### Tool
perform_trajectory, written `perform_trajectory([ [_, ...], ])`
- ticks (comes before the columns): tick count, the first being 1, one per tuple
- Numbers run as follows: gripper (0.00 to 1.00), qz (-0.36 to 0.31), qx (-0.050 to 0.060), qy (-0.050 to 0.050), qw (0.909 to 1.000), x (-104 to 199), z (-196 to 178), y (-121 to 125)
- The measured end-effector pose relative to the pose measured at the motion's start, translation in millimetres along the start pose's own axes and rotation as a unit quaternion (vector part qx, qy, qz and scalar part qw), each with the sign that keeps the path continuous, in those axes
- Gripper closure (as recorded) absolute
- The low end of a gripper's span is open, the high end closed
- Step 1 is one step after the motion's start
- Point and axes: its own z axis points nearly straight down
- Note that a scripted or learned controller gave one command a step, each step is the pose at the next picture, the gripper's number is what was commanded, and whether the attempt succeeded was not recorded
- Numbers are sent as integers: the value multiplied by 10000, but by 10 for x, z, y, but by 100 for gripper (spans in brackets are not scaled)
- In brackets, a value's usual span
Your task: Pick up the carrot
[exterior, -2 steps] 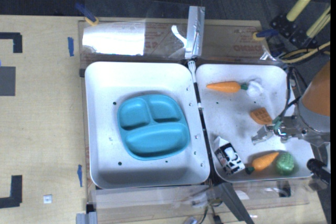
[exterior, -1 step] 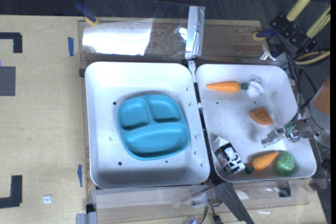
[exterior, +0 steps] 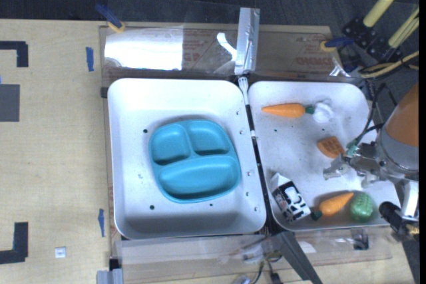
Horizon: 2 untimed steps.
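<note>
The arm enters from the right, its gripper [exterior: 346, 163] low over the right bin [exterior: 293, 143]; whether it is released or clenched cannot be told, and nothing is visibly held. The carrot [exterior: 283, 110] lies near that bin's far edge, well apart from the gripper. A second orange vegetable with a green end [exterior: 346, 204] lies near the front edge. Beside it, a black-and-white item [exterior: 290, 199] carries unreadable markings. A blue divided plate [exterior: 194, 159] sits in the left bin [exterior: 126, 143].

Wooden bench [exterior: 46, 143], two white bins [exterior: 126, 143]
</note>
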Motion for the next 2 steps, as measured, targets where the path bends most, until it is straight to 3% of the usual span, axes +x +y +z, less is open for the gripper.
perform_trajectory([
  [1, 0, -1130, -6, -7, 9936, -229, -18, 58],
  [2, 0, -2341, -2, 2, 9722, -301, -57, 80],
])
